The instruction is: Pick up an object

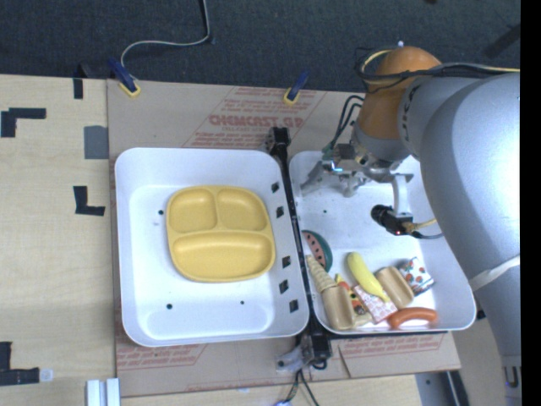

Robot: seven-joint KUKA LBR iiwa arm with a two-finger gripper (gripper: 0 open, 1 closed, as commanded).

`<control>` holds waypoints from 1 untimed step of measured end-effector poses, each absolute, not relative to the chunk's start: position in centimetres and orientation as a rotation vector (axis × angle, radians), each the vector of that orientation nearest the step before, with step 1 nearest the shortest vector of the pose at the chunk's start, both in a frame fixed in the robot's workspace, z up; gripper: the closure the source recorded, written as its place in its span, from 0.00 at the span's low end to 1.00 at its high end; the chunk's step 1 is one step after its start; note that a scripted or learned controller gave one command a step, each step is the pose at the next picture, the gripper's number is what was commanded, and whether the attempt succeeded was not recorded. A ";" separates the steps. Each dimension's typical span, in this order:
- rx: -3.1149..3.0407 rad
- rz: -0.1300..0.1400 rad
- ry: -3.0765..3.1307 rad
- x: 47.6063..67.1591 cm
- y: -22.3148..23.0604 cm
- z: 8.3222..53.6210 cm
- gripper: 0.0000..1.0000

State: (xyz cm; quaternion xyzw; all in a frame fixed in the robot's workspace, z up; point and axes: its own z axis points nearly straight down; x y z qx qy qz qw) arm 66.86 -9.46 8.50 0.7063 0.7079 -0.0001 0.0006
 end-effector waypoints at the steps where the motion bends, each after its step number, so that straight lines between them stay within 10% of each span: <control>1: 2.216 -0.002 2.223 66.9 -9.5 9.5 1.00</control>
